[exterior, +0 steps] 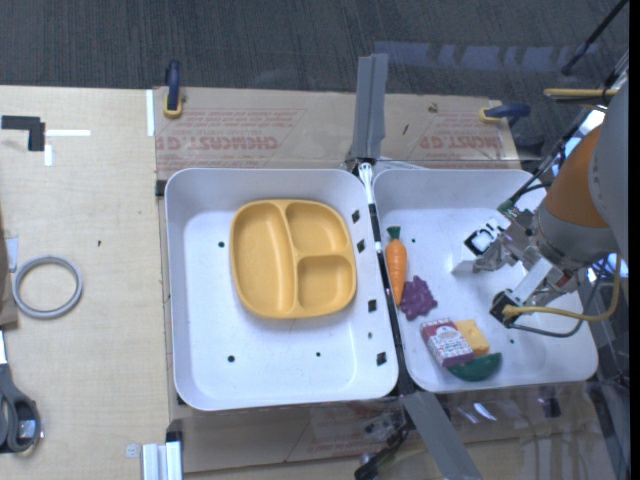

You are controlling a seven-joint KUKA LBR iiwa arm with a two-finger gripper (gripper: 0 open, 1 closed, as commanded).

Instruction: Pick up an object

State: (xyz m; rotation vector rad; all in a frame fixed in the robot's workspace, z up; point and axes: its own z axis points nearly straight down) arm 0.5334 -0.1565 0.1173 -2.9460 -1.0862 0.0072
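Note:
In the right bin [440, 213] several toy foods lie near the left wall and front. An orange carrot [396, 259] lies along the divider, with a purple grape bunch [417, 296] just below it. Toward the front sits a red and yellow box [453, 340] with a green piece [477, 368] against its lower edge. My gripper [482, 253] hangs over the right half of this bin, to the right of the carrot and grapes and apart from all of them. Nothing is seen in its grasp.
The left bin [190, 298] holds a yellow divided plate [293, 258]. A yellow cable [548, 314] loops below the wrist. On the bench at the left lie a grey ring [45, 286] and scissors [15, 420].

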